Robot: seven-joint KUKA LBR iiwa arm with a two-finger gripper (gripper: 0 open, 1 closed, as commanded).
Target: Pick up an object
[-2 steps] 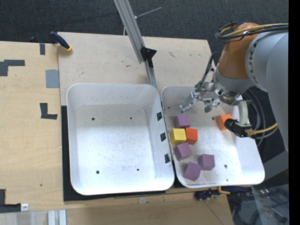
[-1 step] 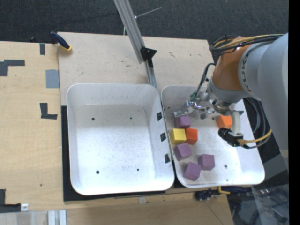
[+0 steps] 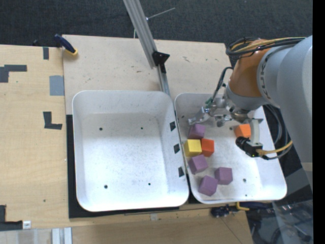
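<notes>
Several blocks cluster in the right bin (image 3: 274, 184), so the jaws (image 3: 209, 113) hover above the purple block (image 3: 197, 131), their opening impossible to tell.

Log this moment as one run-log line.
arm: over right bin | hand: above purple block | grasp: none seen | left bin: untouched

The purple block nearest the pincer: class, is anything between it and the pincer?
Nothing visible. The pincer sits just above the topmost purple block in the right bin; the yellow block and orange block lie beyond it.
</notes>
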